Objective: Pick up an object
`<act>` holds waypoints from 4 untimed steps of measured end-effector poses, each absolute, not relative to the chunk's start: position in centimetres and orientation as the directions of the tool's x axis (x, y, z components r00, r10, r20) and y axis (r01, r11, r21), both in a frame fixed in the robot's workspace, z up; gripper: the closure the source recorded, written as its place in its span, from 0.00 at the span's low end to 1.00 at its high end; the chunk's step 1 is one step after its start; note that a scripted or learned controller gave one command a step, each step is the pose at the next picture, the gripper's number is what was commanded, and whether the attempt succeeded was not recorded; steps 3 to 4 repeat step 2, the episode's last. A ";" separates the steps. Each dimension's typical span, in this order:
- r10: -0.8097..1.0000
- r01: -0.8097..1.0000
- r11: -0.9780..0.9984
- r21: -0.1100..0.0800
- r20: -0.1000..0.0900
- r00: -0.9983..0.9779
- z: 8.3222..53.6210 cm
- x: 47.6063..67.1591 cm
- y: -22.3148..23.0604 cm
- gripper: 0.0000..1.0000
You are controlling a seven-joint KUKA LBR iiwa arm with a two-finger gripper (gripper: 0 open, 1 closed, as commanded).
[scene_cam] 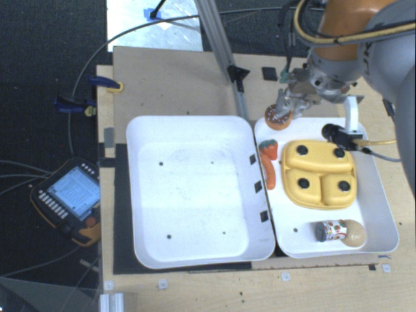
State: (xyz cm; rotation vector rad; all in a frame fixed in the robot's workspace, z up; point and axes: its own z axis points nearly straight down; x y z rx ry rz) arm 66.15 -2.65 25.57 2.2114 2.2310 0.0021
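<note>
The jaws (pixel 286 109) stand over the far left corner of the right bin (pixel 383 220), directly above a small round brown object (pixel 278 119) at the rim. I cannot tell how they stand or whether they touch it. Just below the jaws lies an orange carrot (pixel 269 164). To the lower right sits a yellow tray-shaped toy (pixel 318 174), and further below it a small can (pixel 340 231). The left bin (pixel 149 174) lies on the surface (pixel 169 83), left of the jaws.

The arm (pixel 364 25) is cut off by the upper right edge of the frame. Its pincer (pixel 286 106) partly hides a small round thing (pixel 278 120); what kind is unclear.
</note>
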 end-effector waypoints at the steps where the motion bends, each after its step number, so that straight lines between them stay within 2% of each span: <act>1: 1.000 1.000 0.009 0.000 0.001 -0.009 23.5 66.4 2.5 1.00; 2: 1.000 1.000 0.011 0.002 0.003 -0.011 24.0 66.2 8.2 1.00; 4: 1.000 1.000 0.011 0.002 0.003 -0.011 24.0 66.2 8.2 1.00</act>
